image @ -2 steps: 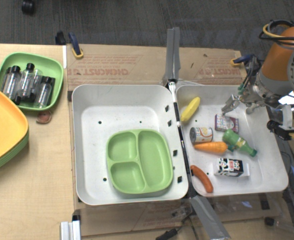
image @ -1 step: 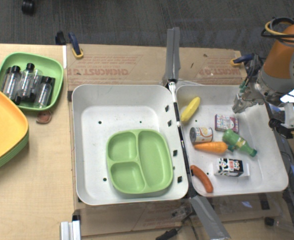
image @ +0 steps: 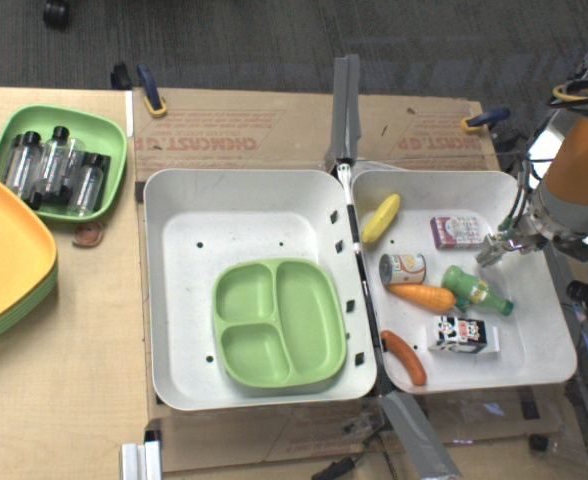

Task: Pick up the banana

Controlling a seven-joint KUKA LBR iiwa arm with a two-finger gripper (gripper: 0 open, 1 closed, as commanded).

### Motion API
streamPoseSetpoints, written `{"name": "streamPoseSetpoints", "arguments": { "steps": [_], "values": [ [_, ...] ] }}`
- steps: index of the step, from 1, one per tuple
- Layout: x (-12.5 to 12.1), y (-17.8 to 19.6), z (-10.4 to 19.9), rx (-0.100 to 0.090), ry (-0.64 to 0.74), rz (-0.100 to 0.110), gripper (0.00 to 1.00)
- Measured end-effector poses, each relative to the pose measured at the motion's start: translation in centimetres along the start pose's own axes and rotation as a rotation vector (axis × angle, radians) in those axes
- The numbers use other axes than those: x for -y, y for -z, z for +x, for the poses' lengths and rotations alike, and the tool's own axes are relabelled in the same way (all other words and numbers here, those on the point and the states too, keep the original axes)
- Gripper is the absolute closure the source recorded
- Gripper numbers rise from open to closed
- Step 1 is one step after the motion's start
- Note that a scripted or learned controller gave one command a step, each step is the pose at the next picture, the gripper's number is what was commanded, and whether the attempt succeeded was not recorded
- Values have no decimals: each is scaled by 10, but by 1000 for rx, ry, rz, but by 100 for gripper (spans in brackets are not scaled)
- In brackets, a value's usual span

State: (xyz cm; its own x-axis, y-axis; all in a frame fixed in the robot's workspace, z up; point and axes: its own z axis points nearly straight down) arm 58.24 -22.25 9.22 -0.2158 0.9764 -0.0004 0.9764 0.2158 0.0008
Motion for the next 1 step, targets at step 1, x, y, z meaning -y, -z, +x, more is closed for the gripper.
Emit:
{"name": "streamPoseSetpoints", "arguments": {
  "steps": [1],
  "values": [
    [96, -1, 52, -2, 1, 2, 100]
  ]
}}
